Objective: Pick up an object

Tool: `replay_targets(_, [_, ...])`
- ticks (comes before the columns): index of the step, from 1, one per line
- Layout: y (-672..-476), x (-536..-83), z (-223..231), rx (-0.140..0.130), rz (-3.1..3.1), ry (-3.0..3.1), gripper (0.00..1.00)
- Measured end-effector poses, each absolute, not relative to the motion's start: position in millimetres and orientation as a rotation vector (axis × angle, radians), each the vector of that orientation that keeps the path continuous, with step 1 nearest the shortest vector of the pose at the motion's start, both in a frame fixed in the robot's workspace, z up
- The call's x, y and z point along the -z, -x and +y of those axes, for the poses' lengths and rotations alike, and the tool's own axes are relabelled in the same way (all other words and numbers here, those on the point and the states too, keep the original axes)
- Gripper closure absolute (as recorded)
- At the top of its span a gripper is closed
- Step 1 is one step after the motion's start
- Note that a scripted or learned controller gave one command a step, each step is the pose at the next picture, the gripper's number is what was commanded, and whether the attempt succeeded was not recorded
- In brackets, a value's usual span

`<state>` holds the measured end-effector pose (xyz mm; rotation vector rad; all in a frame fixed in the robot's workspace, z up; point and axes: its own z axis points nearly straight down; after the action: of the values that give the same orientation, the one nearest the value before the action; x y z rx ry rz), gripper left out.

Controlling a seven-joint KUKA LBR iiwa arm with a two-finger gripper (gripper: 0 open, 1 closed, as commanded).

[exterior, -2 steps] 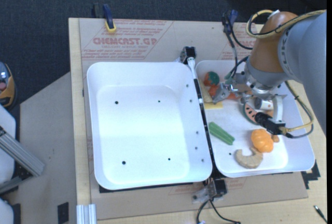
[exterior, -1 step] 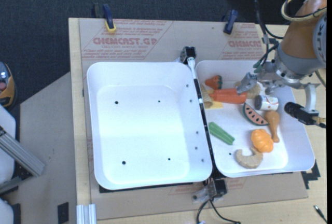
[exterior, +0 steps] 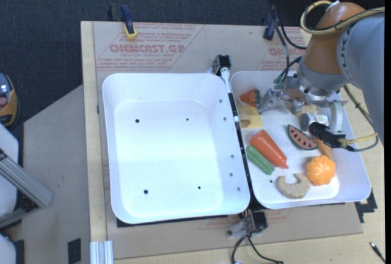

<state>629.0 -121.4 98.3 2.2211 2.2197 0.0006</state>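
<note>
From above, the arm point(exterior: 342, 43) reaches in from the right over the far part of the right bin point(exterior: 360, 186). Its gripper point(exterior: 276, 99) hangs low over that bin's far left part, pointing towards the divide between the bins. The wrist covers it, so I cannot tell whether it is open or closed, and nothing can be seen held in it.

Every object that could be picked up lies in the right bin.
- A red piece point(exterior: 248, 96) with a bit of green on it lies just left of the gripper, near the bin's far left corner. I cannot tell whether the two touch.
- A yellow block point(exterior: 249, 116) sits just in front of the red piece, against the left wall.
- A carrot point(exterior: 269, 148) lies at a slant in the middle, with a green pod point(exterior: 259, 161) touching its left side.
- A melon slice point(exterior: 300, 137) lies right of the carrot, below the wrist.
- An orange point(exterior: 321, 170) sits nearer the front right.
- A beige curved piece point(exterior: 293, 186) lies just left of the orange, close to the front wall.

The left bin point(exterior: 116, 146) stands rim to rim with the right one on the bench point(exterior: 159, 46). The red piece and yellow block crowd the corner beside the gripper.
</note>
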Motion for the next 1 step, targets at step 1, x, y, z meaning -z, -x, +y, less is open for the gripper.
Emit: replay_targets(1, [-652.5,-84.3,-90.5,-0.002,2.223,-2.216,0.0])
